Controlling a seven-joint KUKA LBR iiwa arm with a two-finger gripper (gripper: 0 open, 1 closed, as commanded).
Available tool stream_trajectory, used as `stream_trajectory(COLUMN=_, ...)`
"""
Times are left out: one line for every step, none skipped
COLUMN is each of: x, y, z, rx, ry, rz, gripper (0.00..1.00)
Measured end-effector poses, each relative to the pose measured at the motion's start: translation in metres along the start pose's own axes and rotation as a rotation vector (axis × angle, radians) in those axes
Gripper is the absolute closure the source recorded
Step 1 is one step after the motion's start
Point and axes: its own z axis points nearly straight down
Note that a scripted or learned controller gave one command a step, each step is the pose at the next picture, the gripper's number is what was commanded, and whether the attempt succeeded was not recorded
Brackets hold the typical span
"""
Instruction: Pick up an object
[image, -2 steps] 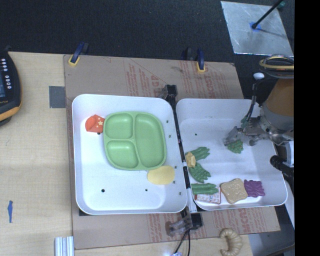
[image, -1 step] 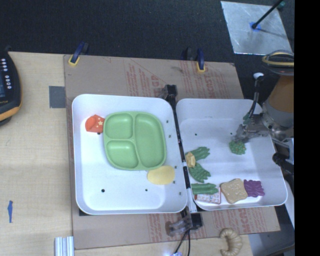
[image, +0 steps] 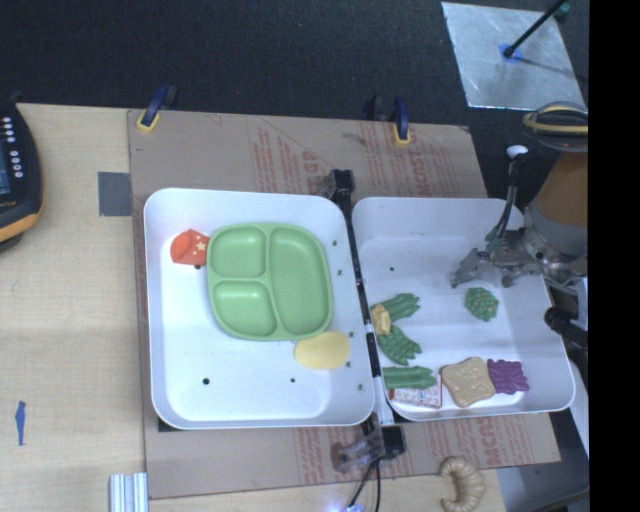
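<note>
fingers (image: 487, 262) splayed, metal | bumpy green broccoli (image: 481, 302) beside | smooth white bin (image: 440, 215)

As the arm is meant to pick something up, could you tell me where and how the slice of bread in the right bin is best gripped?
The bread slice lies flat near the front wall of the right bin, with a purple piece beside it and a flat card on its other side. I would probably come straight down from above and pinch its rear and front edges, since its two sides are crowded.
</note>
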Motion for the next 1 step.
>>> stream_trajectory(x=0.0013, y=-0.0324, z=0.0112, rx=0.003, ry=0.001, rz=0.003, gripper=0.00)
